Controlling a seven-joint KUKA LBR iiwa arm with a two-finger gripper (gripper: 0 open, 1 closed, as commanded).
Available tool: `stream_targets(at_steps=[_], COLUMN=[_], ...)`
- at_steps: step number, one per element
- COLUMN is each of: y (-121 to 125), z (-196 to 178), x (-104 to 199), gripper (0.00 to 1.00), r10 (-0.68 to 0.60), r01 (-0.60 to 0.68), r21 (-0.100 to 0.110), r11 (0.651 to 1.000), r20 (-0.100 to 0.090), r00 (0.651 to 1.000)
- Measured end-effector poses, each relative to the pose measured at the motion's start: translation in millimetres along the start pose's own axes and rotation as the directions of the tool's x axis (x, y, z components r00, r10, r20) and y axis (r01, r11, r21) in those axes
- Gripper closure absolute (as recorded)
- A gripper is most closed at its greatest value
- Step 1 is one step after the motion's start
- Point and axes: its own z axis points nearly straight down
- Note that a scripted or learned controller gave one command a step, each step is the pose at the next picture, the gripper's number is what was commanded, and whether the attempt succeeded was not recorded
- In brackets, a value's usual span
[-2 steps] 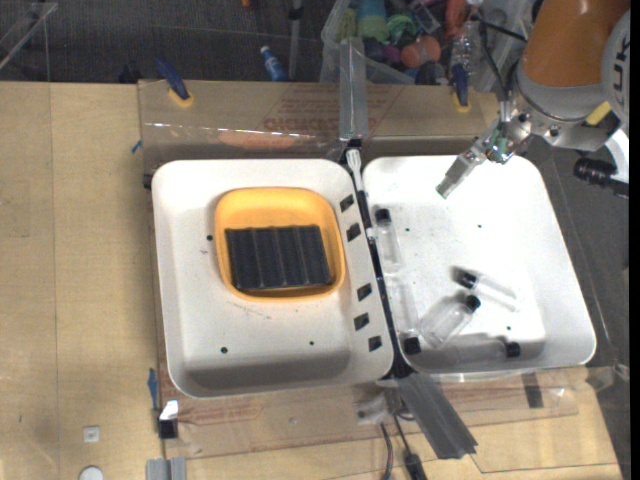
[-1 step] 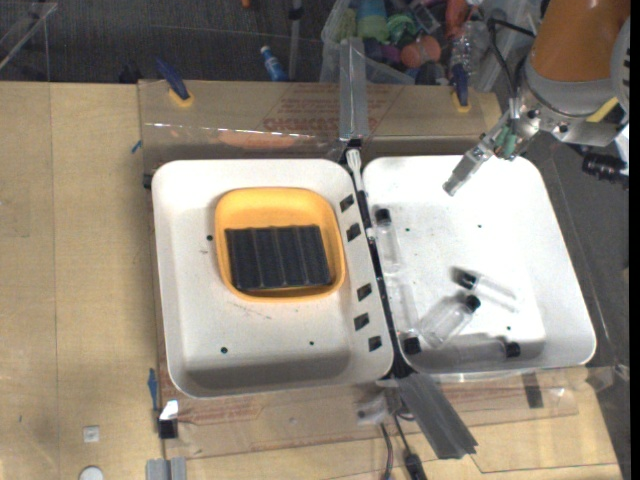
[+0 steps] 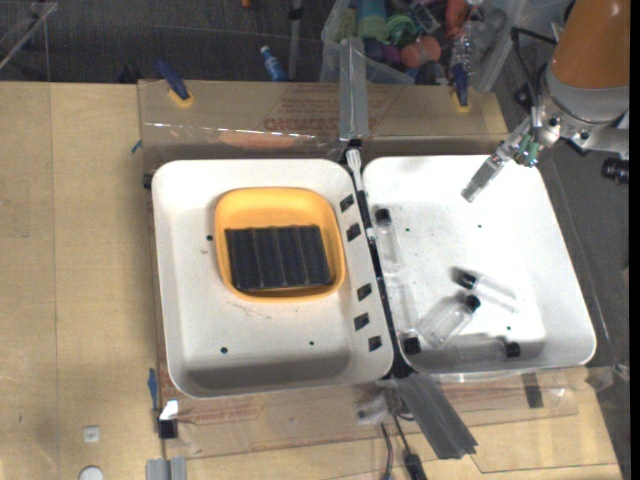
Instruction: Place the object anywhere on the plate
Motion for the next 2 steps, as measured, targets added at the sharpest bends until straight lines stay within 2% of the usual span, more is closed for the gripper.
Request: stream_targets(at_steps=[1, 2], y=[-11, -29], z=[17, 22], x=[-12, -32], gripper=[0.0, 0.0], r10=[-0.16, -0.218], r01=[0.16, 0.218], r21=[0.0, -0.002], r11=[0.987, 0.976], r20=[-0.002, 0.002], r00=[0.987, 0.976])
